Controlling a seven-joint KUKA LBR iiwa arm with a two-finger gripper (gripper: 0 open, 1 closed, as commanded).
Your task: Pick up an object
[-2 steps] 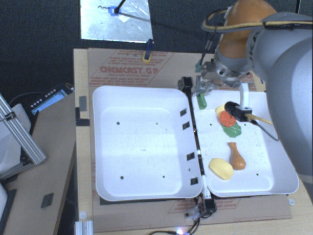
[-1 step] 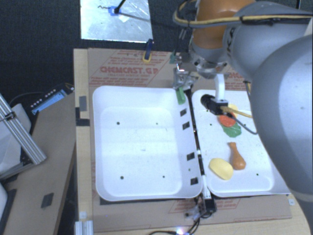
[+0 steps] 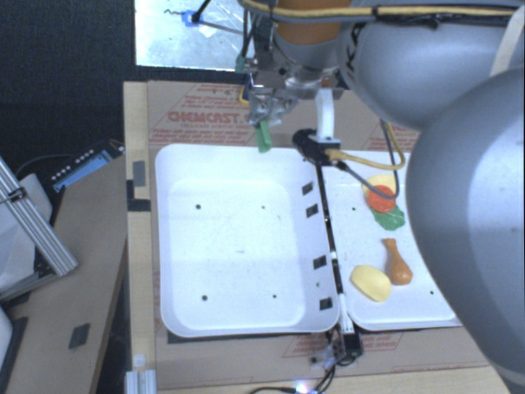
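Observation:
My gripper (image 3: 262,118) hangs over the far rim of the left bin (image 3: 238,245), shut on a small green object (image 3: 264,139) that sticks down from between its fingers. The green piece is off the bin floor, above the back edge. In the right bin (image 3: 422,306) lie a yellow rounded piece (image 3: 371,283), an orange-brown drumstick-shaped piece (image 3: 396,262), and a cluster of a red item (image 3: 381,197), a green item (image 3: 390,218) and a yellow item (image 3: 384,184). The arm covers the right part of that bin.
A divider with black clips (image 3: 321,228) runs between the two bins. Cardboard (image 3: 197,113) lies under and behind the bins. A metal rail (image 3: 33,228) and a dark device (image 3: 82,164) sit off the bench to the left.

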